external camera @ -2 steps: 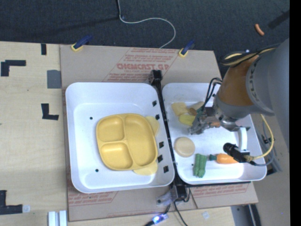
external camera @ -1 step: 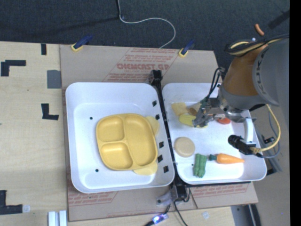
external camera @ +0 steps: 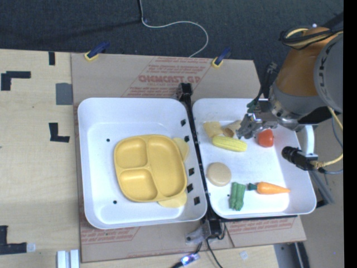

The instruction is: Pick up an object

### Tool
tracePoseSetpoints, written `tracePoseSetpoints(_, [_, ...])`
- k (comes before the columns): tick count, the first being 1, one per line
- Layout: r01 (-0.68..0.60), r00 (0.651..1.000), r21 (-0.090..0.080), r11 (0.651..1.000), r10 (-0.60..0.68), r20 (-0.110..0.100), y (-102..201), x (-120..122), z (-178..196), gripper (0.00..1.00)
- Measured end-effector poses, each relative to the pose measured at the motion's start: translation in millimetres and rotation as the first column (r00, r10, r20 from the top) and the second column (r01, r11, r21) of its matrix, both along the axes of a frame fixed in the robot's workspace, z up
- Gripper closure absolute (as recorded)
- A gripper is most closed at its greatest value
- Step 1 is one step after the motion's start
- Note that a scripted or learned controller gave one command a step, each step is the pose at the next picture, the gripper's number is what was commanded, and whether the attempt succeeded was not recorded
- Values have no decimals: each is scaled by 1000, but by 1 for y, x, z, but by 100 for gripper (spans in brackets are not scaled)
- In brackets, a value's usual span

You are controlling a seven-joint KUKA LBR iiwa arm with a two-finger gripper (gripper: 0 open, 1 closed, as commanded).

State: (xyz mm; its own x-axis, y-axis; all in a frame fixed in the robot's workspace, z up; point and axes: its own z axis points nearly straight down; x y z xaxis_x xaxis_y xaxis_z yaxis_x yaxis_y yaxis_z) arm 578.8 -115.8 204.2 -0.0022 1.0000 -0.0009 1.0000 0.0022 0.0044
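While my end effector (external camera: 248, 128) hangs over the right bin (external camera: 295, 197), beside the tomato (external camera: 265, 138) and corn cob (external camera: 229, 144), I cannot tell its state.

Dark carpet (external camera: 67, 15) behind wooden bench (external camera: 33, 166); cardboard sheet (external camera: 162, 77) clipped down; white cable (external camera: 173, 24) trailing.

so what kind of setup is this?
Looks like a robot grasping test bench, probably a lab: two white bins on cardboard, toy food such as a corn cob and carrot, and the arm's hand over them.
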Motion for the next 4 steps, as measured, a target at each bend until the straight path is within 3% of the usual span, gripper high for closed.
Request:
tracePoseSetpoints(1, [1, 1000, 1, 1000, -1, -4, 1, 0, 21, 100])
tracePoseSetpoints(3, [-4, 1000, 2, 1000, 4, -6, 90, 59, 13, 100])
tracePoseSetpoints(4, [-5, 1000, 2, 1000, 5, -3, 142, 76, 29, 100])
